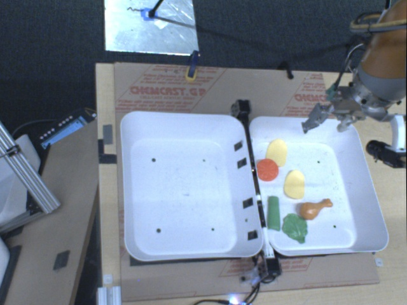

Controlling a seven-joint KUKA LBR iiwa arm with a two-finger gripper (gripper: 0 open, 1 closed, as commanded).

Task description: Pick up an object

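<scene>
Green broccoli piece [295, 227] at right bin [365, 189] front edge, drumstick [314, 208] beside; two yellow pieces [276, 150] mid-bin, below-left of gripper [329, 119], fingers spread open, empty, over back rim.

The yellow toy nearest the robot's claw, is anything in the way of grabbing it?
Nothing visible is. The gripper hangs open above the right bin's far edge, and the upper yellow toy lies uncovered below it, with the red toy tomato touching its near side.

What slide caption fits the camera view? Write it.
Open gripper hovers above right bin of toy food.
</scene>
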